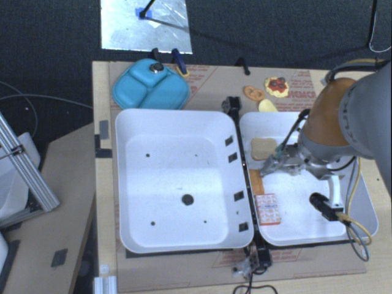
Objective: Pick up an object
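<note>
Two candidate objects flank the pincer (268,169): tan slab (263,147) just beyond, patterned card (267,208) nearer the camera; its opening cannot be told.

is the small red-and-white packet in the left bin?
No: the red-and-white packet lies in the right bin, near its left wall, below the tool.

Bench bears 2 white bins. Left bin (141,133) holds 1 small dark round item (187,199). In the right bin (361,213), the gripper (269,166) sits low near the left wall, beside a tan bread-like slice (264,147); a red-patterned packet (267,209) lies below. A blue tray (150,86) lies behind the bins.
</note>
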`<state>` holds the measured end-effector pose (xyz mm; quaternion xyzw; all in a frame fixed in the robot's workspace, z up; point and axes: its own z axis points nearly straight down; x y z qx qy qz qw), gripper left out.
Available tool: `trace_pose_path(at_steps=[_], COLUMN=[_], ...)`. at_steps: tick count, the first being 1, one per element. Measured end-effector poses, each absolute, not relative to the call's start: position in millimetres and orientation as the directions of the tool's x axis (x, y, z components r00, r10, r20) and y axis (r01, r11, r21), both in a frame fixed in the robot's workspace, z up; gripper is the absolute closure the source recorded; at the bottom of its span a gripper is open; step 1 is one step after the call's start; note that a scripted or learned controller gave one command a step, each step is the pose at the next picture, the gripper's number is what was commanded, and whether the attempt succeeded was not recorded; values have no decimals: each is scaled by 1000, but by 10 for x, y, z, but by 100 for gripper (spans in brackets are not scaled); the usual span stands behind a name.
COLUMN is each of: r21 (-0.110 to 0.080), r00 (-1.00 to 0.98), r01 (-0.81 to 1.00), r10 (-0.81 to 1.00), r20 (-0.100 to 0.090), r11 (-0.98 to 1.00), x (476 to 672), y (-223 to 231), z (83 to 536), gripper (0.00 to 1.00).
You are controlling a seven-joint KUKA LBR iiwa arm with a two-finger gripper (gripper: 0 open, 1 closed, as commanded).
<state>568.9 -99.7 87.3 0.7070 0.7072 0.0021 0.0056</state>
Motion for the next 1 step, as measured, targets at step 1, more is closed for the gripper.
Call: trace_pose_path(at_steps=[1], r21=[8], r00=[-6], r01=[1000], r10=[1000], r20=[-2], r11=[6], x=[6211], y=[-888], z=[864], gripper=[0])
